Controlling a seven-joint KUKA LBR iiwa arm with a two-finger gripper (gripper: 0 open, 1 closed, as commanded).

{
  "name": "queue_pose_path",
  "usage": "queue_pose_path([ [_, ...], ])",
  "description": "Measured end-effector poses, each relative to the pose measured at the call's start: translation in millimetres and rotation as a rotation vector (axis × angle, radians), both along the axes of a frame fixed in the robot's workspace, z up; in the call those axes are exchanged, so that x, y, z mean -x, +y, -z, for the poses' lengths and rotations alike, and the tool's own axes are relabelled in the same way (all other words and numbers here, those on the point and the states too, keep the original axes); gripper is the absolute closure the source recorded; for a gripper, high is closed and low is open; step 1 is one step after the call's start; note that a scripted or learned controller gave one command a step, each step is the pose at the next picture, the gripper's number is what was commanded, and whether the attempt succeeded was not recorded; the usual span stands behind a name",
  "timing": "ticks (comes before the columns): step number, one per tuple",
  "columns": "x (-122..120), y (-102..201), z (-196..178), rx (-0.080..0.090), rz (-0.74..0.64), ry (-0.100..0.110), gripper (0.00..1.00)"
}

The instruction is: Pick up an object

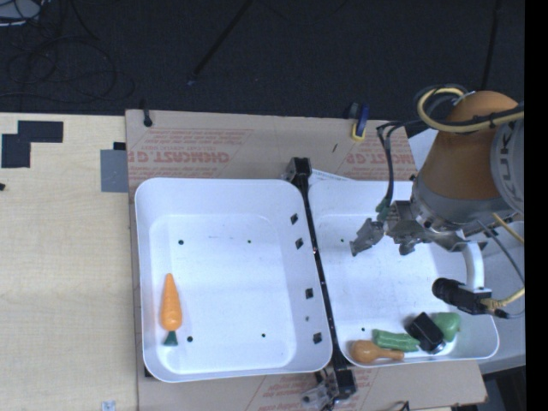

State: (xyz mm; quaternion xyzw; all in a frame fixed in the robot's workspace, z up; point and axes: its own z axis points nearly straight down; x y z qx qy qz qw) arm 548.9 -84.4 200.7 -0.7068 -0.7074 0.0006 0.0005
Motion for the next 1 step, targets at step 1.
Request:
queue_pose_path([
  [1,0.1,-0.3,-9.7,-0.001,0.001,0.003,1.0],
])
